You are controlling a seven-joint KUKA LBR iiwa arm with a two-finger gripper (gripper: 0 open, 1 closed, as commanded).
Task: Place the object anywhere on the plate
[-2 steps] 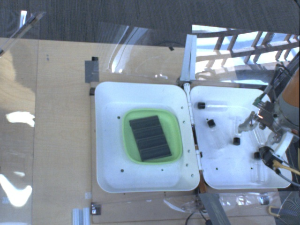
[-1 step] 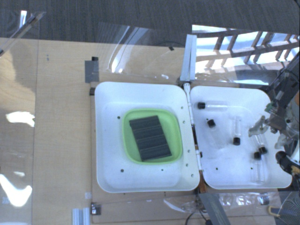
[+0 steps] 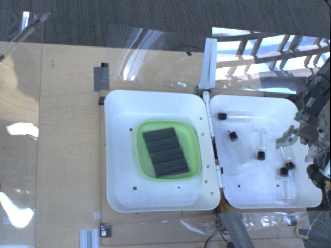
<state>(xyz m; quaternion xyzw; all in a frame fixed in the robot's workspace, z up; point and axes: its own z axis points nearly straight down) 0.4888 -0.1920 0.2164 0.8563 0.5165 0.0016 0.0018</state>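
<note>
Two white bins sit side by side on our wooden bench (image 3: 62,154). We see a green plate (image 3: 192,148) in the left bin (image 3: 119,190), with a dark ridged block (image 3: 165,152) lying on it. Our arm leans in over the right bin (image 3: 243,192). Its gripper (image 3: 286,138) hangs above small clear tubes (image 3: 260,144); we cannot tell its state.

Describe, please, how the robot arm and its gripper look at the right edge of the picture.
The gripper has pale grey metallic fingers on a grey-green block. Behind it, the arm looks dark, with black cables running along it and a rounded black part lower down. Finer markings are too blurred to read.
</note>
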